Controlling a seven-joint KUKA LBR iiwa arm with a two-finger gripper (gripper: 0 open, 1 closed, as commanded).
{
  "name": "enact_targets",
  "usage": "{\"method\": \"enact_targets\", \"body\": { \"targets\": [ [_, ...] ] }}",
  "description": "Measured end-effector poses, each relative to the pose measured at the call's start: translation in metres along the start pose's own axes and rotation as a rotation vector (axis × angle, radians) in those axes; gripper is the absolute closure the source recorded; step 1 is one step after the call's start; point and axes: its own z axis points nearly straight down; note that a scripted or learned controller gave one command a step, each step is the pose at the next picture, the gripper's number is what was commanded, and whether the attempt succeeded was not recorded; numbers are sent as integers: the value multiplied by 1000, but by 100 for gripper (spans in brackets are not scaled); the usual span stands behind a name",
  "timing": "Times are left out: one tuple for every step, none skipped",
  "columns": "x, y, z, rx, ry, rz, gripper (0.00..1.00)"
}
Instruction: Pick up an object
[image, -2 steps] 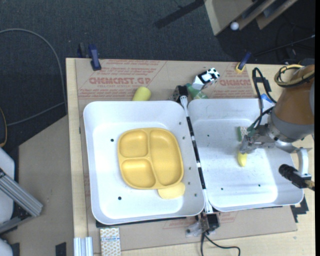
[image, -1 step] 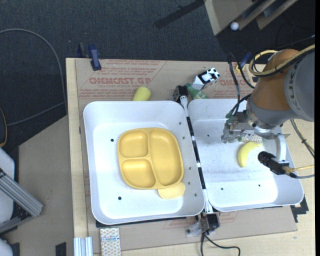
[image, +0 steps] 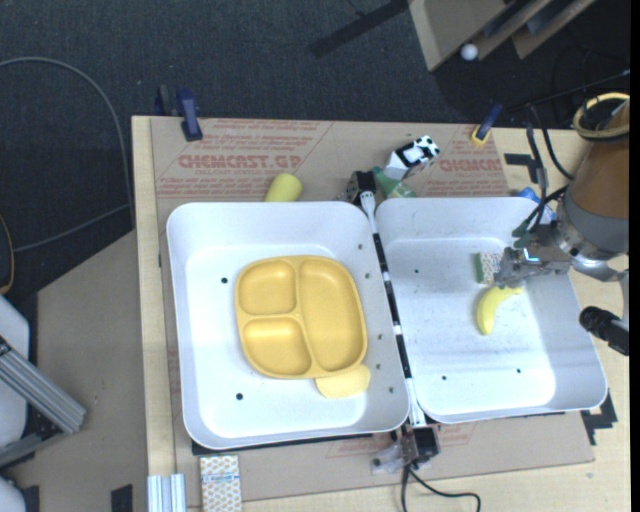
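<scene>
A yellow banana (image: 487, 310) is lying in the right bin (image: 540, 385), its upper end just beside the pincer (image: 515, 270), which is being held low over the bin's far right part. Whether the pincer is released or clenched cannot be told. In the left bin (image: 200, 330), a yellow divided plate (image: 298, 315) is resting, with a yellow piece (image: 343, 383) touching its near edge.

A yellow cylinder (image: 284, 187) lies on the bench (image: 150, 300) just beyond the left bin's (image: 190, 250) far edge. A black-and-white toy (image: 415, 154) sits at the far end of the seam between the bins, and blue clamps (image: 187, 113) grip the bench's far edge.
</scene>
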Motion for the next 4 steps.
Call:
{"method": "enact_targets", "body": {
  "targets": [
    [0, 0, 0, 0, 1, 0, 0],
    [2, -13, 98, 2, 2, 0, 0],
    [2, -13, 88, 0, 1, 1, 100],
    [107, -40, -3, 1, 3, -2, 100]
  ]
}}
